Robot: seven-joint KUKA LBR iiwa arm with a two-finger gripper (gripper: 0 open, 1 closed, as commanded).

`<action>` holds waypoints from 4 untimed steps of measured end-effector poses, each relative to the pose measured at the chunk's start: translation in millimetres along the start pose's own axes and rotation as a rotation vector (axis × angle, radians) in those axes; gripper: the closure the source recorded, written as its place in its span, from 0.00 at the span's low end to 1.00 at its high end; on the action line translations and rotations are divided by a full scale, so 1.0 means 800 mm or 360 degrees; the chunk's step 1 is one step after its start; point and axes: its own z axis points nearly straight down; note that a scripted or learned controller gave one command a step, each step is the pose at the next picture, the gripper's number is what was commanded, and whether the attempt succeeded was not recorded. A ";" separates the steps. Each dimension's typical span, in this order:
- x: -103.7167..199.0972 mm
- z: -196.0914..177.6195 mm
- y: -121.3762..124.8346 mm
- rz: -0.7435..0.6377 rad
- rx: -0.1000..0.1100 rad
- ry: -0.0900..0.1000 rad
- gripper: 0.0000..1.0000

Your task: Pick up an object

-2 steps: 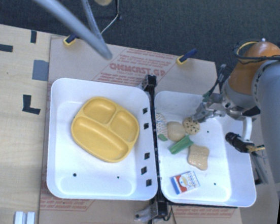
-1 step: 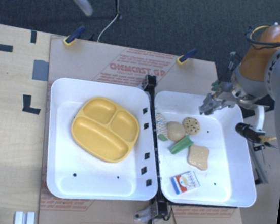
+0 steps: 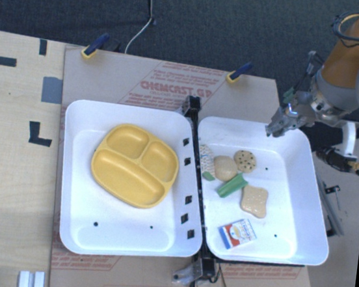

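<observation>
Jaws at the end of the grey arm with its orange band (image 3: 280, 128) hang over the far right corner of the right-hand shallow white bin (image 3: 312, 209), above its rim, with nothing between them that I can make out — whether they are spread or closed I cannot tell at this size. My judgement is that they sit there as a start or approach pose, well apart from anything worth picking.

The candidates for picking lie gathered in the right bin, toward its left wall and middle, probably because loose things slide together on the smooth floor. Counted: one round tan cookie with dark chips (image 3: 245, 159), one pale beige rounded lump (image 3: 224, 168) just beside it, one green stick-shaped piece (image 3: 231, 186) slanting under the lump and touching it, one tan slab shaped like toast (image 3: 254, 201) near the green piece, one small flat red, white and blue packet (image 3: 238, 233) toward the near edge, and one whitish dotted thing (image 3: 204, 156) against the left wall, too small to name.

One yellow divided plastic plate (image 3: 135, 164) with three compartments lies alone in the left white bin (image 3: 76, 159). Two bins in all stand on a brown cardboard sheet (image 3: 167, 85), held at the table's far edge by two blue-and-yellow clamps (image 3: 95, 44) — likely so that nothing shifts.
</observation>
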 end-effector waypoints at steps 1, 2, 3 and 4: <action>0.001 -0.047 0.001 0.0000 0.0002 0.0001 1.00; 0.065 -0.030 -0.011 -0.0004 0.0012 0.0002 1.00; 0.138 -0.034 -0.035 -0.0007 0.0011 0.0004 1.00; 0.192 -0.016 -0.056 -0.0004 0.0014 0.0002 1.00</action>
